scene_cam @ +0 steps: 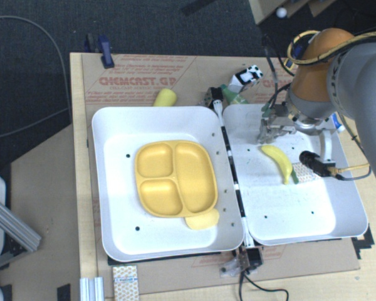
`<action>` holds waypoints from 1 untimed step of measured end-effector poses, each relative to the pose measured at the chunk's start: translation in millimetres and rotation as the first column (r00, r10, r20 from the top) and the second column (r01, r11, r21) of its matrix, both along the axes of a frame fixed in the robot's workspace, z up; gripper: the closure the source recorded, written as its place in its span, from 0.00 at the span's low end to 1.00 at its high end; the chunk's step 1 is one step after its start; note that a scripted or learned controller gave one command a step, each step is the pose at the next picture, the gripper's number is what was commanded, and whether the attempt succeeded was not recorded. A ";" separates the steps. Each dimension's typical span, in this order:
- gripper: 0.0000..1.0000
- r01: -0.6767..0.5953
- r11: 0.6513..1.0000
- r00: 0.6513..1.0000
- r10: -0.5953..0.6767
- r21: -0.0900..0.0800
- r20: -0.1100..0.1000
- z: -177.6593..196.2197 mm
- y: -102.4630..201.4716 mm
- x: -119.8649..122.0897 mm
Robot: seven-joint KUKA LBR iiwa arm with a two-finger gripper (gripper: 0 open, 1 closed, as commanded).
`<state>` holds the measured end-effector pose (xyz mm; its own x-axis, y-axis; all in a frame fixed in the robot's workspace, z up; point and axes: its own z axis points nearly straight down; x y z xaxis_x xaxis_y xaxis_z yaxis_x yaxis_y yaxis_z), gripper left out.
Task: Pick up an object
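Above the banana [279,162], the hand [271,132]

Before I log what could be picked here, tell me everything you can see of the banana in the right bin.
The banana is yellow, smooth and curved, plastic-looking, with a greenish tip at its lower end. It lies flat on the floor of the right bin, in the upper half, running diagonally from upper left to lower right. The gripper is just above its upper end; contact cannot be told. Its lower end lies beside a small speckled patch.
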<state>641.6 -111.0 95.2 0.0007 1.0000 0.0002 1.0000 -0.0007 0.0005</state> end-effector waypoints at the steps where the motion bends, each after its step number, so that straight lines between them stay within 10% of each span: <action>1: 0.00 0.000 1.000 1.000 0.000 0.000 0.000 -0.4 0.0 -0.2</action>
